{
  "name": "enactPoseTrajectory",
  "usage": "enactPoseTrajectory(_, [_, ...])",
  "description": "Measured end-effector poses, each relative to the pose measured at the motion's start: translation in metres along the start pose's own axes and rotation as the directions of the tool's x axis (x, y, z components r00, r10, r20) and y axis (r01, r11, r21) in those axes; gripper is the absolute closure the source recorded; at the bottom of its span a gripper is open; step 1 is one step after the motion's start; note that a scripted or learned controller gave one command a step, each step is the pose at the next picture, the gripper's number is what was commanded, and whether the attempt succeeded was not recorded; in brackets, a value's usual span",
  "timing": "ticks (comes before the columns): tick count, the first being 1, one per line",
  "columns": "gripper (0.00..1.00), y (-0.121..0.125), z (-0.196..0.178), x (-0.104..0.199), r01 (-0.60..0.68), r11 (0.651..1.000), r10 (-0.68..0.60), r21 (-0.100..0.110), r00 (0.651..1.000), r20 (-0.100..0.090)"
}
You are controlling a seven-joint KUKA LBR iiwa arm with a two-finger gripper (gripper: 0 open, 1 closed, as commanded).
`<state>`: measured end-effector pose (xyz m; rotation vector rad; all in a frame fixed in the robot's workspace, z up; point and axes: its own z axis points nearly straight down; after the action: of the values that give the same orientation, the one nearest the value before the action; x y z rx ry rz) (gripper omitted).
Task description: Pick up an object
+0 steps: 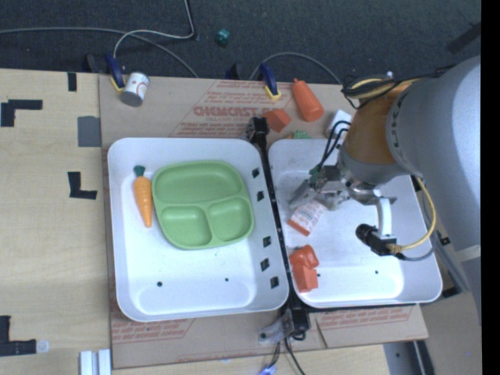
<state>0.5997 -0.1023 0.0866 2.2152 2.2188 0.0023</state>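
Packet (305, 217), small, white with an orange-red end, lies in the right bin (406, 287) near its left wall, just beneath the gripper (322, 184). I cannot tell the gripper's state. An orange block (304, 266) sits nearer the front. The left bin (125, 233) (beside it) holds a green plate (205, 203) and toy carrot (143, 197).
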Motion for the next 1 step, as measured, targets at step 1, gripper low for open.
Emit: enactPoseTrajectory(1, [0.00, -0.0036, -0.0002, 0.0000, 0.000, 1.000, 0.000, -0.002, 1.000, 0.000])
